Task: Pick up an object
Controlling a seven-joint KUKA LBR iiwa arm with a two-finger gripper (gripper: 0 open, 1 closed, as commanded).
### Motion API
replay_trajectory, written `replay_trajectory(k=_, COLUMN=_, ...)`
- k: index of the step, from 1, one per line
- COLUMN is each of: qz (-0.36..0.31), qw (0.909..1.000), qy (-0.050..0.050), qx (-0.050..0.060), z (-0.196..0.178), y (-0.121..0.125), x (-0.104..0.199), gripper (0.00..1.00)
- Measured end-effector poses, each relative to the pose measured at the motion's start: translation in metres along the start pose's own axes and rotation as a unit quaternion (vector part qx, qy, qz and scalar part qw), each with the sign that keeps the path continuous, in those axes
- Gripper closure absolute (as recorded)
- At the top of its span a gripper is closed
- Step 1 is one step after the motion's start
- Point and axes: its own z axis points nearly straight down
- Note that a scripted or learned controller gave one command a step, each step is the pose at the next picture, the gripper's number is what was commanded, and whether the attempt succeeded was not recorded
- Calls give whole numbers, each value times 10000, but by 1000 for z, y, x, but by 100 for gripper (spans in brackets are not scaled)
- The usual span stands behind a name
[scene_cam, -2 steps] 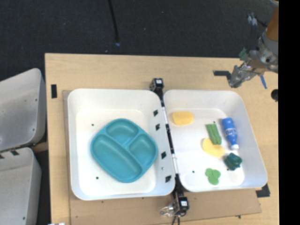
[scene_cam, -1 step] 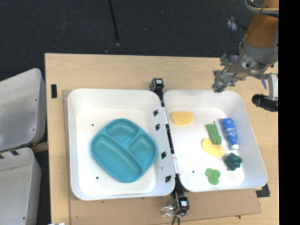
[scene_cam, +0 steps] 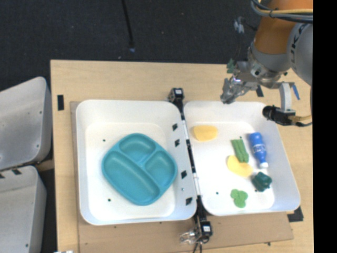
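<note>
The tool (scene_cam: 230,95) hangs over the right bin's (scene_cam: 279,194) far rim; whether it is clenched I cannot tell. This looks like the approach step. Nearest below-left lies the yellow piece (scene_cam: 204,133) (a likely target), so the next move calls for descent.

The grey arm (scene_cam: 297,36) with its orange band enters at the upper right of the frame, its end effector (scene_cam: 231,95) pointing down-left.
</note>
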Motion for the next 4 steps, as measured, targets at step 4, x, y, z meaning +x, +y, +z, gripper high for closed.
replay_trajectory(k=4, qz=-1, qw=10000, qy=2, qx=4, z=9, y=-27, x=184, gripper=100)
